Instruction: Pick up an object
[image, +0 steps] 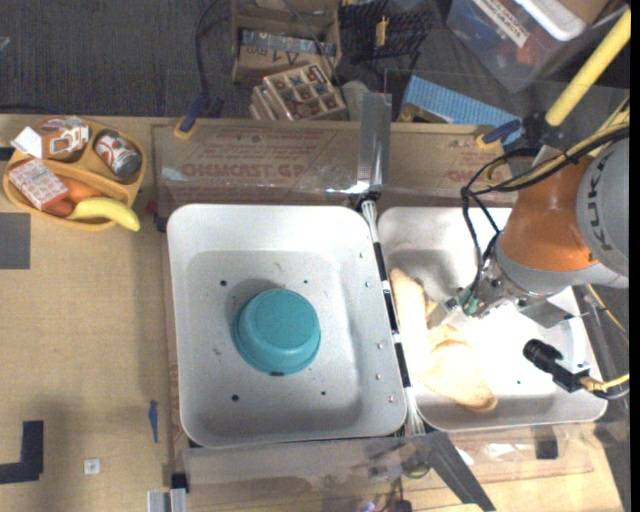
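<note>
Your gripper (452, 312) was low over the right bin (440, 232), but glare and the wrist hid its tip, so you could not tell its state or whether it held anything. Just to its left lay a pale bread roll (407, 297), and just below it a flat tan slice (458, 375). Well off to its left, a teal bowl (278, 330) sat upside down in the left bin (200, 240).

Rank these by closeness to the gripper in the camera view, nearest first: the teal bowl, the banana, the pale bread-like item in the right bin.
From the gripper:
1. Pale bread-like item, right bin, just left of it.
2. Teal bowl, middle of left bin.
3. Banana, on the yellow plate at the bench's far left.
</note>
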